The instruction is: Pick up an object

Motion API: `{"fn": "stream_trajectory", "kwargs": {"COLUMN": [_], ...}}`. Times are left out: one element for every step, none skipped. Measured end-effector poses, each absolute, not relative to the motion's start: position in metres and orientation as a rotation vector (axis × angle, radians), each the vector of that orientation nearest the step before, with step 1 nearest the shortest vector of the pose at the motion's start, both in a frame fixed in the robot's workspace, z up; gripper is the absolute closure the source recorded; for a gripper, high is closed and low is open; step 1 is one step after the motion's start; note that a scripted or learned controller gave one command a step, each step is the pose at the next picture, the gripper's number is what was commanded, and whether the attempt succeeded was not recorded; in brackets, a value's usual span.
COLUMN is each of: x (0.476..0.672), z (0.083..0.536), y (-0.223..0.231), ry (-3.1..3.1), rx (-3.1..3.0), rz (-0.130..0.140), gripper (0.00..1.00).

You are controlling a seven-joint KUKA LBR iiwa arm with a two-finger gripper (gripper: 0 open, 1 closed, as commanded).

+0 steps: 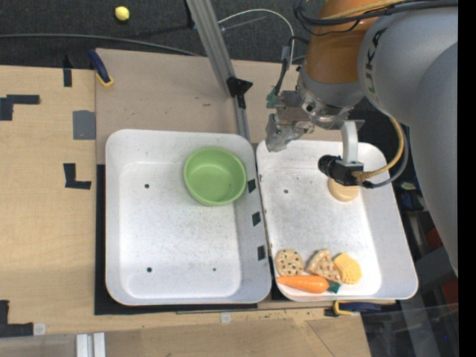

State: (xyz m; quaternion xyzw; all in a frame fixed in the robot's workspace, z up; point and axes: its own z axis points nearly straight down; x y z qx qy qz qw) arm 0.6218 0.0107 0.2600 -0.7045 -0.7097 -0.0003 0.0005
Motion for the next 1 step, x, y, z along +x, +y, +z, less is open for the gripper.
{"fn": "stream_trajectory", "kwargs": {"x": [0.6101], "z": [0.2414], "y": [0.0573], "ry": [-2.225], "rx": [-2.213], "rz": [0.003], "gripper": [1.0]}}
